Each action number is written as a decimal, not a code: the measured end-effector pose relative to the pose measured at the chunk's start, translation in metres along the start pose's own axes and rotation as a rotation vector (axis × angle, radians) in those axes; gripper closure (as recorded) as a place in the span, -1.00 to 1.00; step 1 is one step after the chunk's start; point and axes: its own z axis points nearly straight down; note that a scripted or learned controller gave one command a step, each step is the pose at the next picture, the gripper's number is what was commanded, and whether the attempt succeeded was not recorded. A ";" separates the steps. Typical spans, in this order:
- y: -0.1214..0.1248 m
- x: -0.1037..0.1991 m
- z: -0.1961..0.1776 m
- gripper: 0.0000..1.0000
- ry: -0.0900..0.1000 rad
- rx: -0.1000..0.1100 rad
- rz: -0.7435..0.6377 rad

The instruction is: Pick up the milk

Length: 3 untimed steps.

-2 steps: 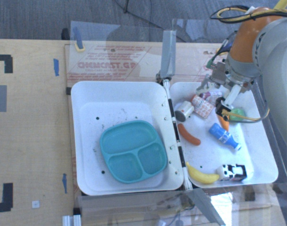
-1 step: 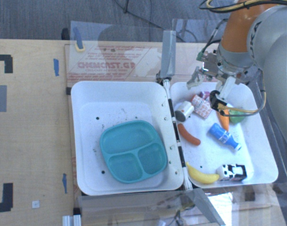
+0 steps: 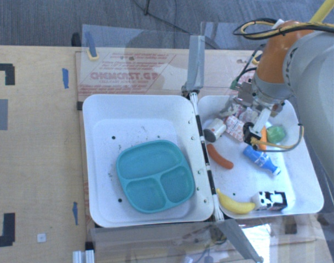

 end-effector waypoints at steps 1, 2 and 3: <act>0.001 0.002 -0.011 1.00 0.000 -0.001 -0.003; -0.012 0.033 -0.126 1.00 0.001 -0.004 -0.093; -0.002 0.006 0.003 1.00 0.001 -0.001 -0.270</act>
